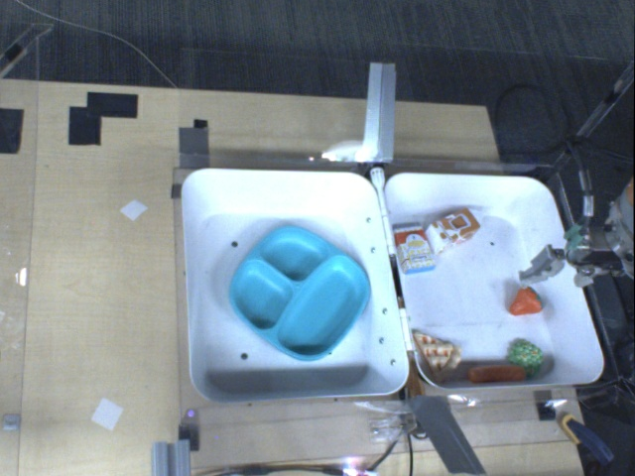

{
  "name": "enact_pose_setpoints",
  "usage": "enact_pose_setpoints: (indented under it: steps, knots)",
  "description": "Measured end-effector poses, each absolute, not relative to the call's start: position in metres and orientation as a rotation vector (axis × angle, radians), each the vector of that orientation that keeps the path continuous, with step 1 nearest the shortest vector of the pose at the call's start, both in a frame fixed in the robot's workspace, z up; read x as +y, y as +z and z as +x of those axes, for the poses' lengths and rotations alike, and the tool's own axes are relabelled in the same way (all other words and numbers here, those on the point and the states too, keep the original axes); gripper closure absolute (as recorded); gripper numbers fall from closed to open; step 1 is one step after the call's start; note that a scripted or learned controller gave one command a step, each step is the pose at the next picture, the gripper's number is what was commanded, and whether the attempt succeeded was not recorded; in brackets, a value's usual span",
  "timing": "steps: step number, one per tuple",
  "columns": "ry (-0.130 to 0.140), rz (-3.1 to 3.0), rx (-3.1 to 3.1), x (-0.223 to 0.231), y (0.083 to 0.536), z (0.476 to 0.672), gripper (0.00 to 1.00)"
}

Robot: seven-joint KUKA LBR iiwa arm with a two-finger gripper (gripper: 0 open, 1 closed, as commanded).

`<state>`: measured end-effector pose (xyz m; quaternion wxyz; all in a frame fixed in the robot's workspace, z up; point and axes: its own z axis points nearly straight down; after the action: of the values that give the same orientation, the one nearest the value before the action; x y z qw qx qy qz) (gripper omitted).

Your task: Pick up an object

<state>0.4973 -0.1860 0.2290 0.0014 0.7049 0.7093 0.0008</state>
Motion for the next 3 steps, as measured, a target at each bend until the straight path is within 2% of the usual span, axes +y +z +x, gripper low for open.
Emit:
enact_pose_setpoints:
  steps: [1,2,3]
  knots:
    - [0.004,2.315,2.119,-0.204,0.096,0.489,0.0]
    - [0.004,2.087,2.342,-0.2,0.092,0.527,0.0]
    - [0.008,2.082,2.34,-0.199,0.103,0.529,1.0]
